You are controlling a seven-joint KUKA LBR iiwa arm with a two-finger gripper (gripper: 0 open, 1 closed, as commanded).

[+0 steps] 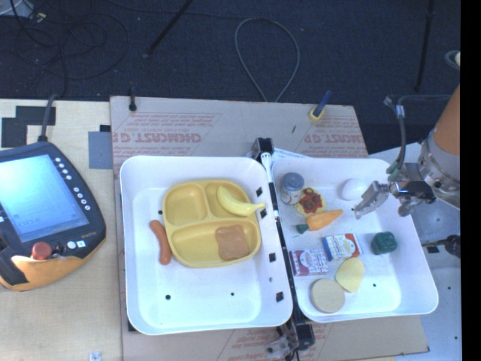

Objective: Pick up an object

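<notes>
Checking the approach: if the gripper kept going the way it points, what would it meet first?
Probably the carrot: the gripper points left and slightly down in the right bin. Its height is unclear, so it may pass over.

robot lab | bench with cardboard sheet (225,122) under two white bins | control tablet (45,205) far left of the claw | loose cables (263,36) on dark floor behind

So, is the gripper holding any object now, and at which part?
Nothing is held. The gripper is open above the right bin, with nothing between its fingers, near the white egg.
</notes>
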